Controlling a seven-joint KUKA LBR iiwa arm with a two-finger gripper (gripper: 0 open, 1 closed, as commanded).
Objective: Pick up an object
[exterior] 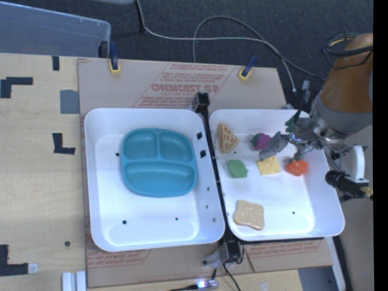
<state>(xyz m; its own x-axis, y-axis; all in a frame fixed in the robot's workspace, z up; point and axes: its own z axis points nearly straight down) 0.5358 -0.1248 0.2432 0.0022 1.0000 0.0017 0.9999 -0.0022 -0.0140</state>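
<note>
Bench covered with cardboard sheet (pixel 182 86), two white bins side by side. Left bin (pixel 100 162) is occupied by a blue divided plate (pixel 159 162). Right bin (pixel 321 214) is loaded with waffle piece (pixel 228 137), purple item (pixel 262 141), green item (pixel 237 168), yellow block (pixel 268 165), orange item (pixel 296 168), bread slice (pixel 249 214). Gripper (pixel 286 149) is seen spread wide, nothing between the fingers, positioned over yellow block and orange item.

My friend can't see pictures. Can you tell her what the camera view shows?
A robot gripper hovers over the right white bin, among small toy foods: a waffle piece, purple grapes, a green piece, a yellow block, an orange piece and a bread slice. The left bin holds a blue divided plate.
</note>
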